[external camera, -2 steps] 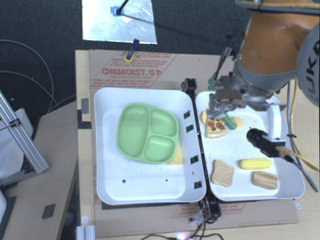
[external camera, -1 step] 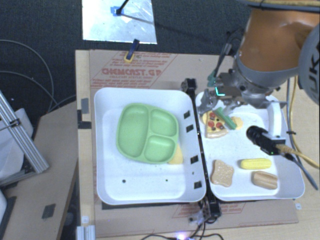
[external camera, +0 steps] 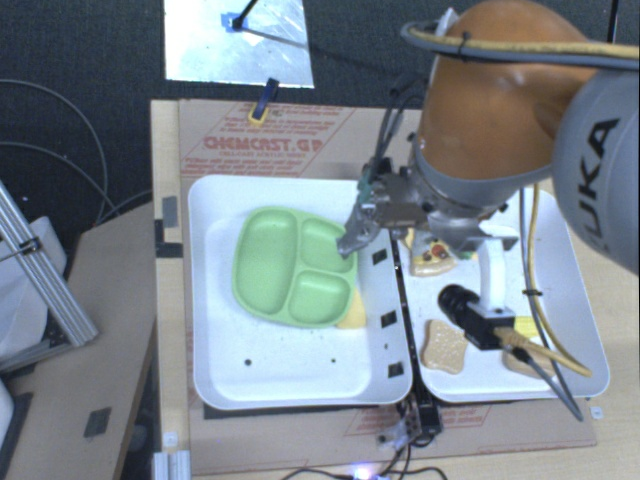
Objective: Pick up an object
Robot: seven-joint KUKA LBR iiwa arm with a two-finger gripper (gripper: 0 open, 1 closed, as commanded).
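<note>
A light green divided plate (external camera: 290,266) lies in the left bin (external camera: 215,368), with a yellow piece (external camera: 352,315) poking out from under its lower right edge. My gripper (external camera: 352,240) hangs over the plate's right rim, close to the wall between the bins. In the right bin (external camera: 585,298) a toy pizza slice (external camera: 433,258) sits partly under the wrist. A toast-like piece (external camera: 444,346) lies near the front. A tan object (external camera: 520,360) is partly hidden by cables. Nothing shows held in the gripper.
The bins rest on printed cardboard (external camera: 270,143), which carries a blue and yellow clip (external camera: 263,103) at the back. A shiny sheet (external camera: 238,28) lies behind it. An aluminium frame (external camera: 40,268) stands at the left. The arm's orange body covers the right bin's back.
</note>
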